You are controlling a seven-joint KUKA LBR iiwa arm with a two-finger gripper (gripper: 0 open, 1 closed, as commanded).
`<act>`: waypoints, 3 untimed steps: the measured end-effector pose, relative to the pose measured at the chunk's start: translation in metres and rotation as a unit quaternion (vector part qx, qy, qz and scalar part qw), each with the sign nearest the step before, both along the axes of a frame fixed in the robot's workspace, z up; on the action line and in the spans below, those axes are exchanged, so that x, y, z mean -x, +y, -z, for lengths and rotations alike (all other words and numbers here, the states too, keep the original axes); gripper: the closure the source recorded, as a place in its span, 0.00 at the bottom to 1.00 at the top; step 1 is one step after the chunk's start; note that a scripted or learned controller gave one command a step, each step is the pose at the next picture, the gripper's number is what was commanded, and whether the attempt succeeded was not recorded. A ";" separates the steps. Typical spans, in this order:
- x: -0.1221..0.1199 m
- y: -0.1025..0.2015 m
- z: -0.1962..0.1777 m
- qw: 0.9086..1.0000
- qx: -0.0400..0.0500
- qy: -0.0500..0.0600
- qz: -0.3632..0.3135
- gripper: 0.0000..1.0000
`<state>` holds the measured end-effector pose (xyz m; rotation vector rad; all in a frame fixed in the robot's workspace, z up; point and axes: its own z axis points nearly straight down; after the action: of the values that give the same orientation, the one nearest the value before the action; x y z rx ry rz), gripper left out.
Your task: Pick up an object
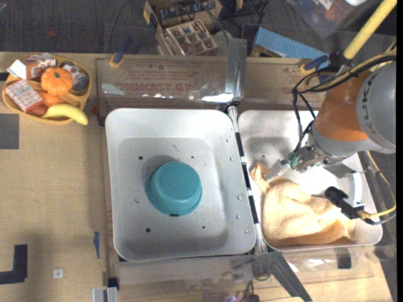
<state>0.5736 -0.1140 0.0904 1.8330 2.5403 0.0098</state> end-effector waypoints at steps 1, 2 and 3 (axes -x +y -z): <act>-0.023 0.004 0.000 1.000 0.002 -0.001 -0.007 0.00; 0.048 0.004 0.000 0.999 0.000 0.000 -0.048 0.00; 0.047 0.004 -0.010 0.999 0.000 -0.002 -0.046 1.00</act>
<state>0.5266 -0.1101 0.1006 1.7125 2.6199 0.0145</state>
